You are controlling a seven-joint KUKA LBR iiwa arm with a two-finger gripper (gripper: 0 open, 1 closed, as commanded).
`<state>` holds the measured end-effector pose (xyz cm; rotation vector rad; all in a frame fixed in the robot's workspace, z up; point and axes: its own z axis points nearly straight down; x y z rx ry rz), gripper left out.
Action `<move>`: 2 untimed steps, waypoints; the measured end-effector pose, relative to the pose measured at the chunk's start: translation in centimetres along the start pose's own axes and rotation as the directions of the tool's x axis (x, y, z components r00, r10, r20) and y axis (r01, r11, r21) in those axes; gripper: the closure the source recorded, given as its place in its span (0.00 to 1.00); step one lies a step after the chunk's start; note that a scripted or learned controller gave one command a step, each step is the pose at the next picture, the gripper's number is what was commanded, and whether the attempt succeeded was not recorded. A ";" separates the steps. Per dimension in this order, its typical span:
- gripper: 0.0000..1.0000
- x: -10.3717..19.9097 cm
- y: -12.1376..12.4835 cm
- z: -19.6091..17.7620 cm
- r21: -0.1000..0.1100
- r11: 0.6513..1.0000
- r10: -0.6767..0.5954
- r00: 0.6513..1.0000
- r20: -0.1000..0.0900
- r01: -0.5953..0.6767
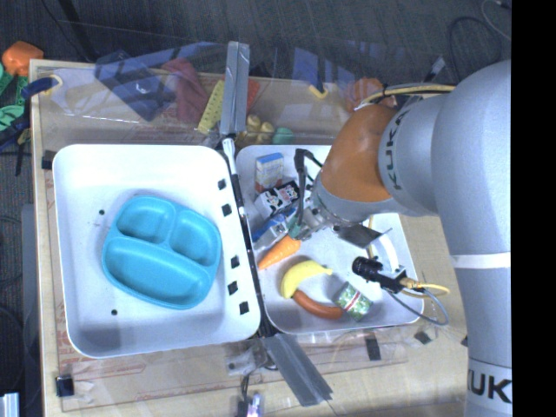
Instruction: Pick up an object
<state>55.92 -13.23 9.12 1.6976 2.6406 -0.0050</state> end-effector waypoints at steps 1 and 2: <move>1.00 0.1 0.1 -0.8 0.003 1.000 -0.005 1.000 -0.004 0.005; 1.00 -3.5 6.9 -6.9 0.028 0.988 0.152 0.988 0.000 -0.152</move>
